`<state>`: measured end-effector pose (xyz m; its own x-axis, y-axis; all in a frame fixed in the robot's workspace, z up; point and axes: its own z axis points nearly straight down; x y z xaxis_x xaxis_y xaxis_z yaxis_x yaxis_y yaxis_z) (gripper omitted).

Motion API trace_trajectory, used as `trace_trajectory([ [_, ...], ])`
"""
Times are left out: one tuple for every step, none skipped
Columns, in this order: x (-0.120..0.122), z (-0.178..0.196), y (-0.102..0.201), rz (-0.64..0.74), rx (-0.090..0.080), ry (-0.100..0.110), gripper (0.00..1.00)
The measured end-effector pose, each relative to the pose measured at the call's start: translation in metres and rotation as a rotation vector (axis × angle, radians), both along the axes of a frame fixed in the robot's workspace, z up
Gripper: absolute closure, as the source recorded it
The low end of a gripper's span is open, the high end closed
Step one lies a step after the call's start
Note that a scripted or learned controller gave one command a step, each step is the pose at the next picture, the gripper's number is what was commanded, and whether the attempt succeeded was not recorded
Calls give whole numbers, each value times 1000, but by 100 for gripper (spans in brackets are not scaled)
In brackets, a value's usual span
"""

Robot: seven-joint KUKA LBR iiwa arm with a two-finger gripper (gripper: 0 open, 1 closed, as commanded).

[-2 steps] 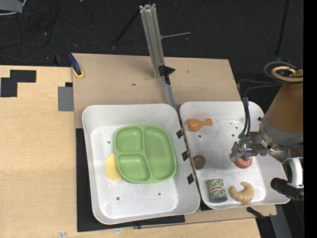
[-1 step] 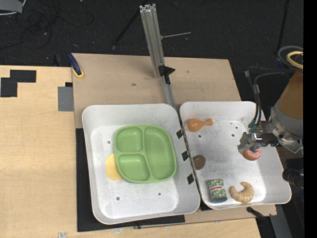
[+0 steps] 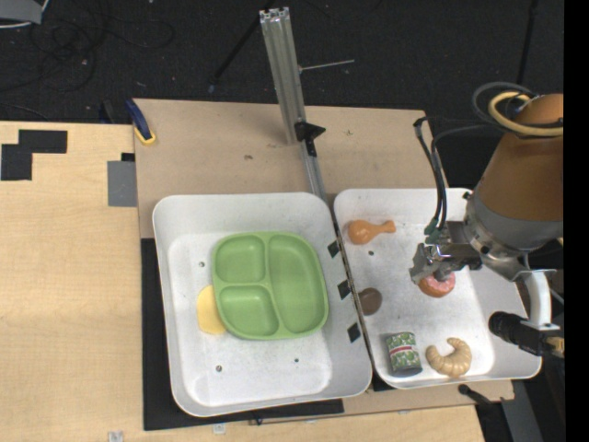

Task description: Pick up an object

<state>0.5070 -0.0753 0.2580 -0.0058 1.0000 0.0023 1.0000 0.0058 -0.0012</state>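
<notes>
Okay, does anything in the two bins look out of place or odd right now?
One small thing: a yellow object in the left bin is tucked partly under the green divided plate, at its left edge. Nothing looks spilled or broken.

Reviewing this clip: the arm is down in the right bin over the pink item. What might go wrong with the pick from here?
1. The pincer sits at the upper edge of the pink donut, so it may clip the rim and slip off.
2. The view hides the contact, so a missed grasp could go unnoticed.
3. A nudged donut might slide toward the croissant or green can below it.
</notes>
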Motion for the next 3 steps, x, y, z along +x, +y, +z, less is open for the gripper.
trace_trajectory([
  [6,2,54,-1,-1,1,100],
  [12,-17,101,-2,-1,5,100],
  [15,-30,146,-2,-2,5,100],
])
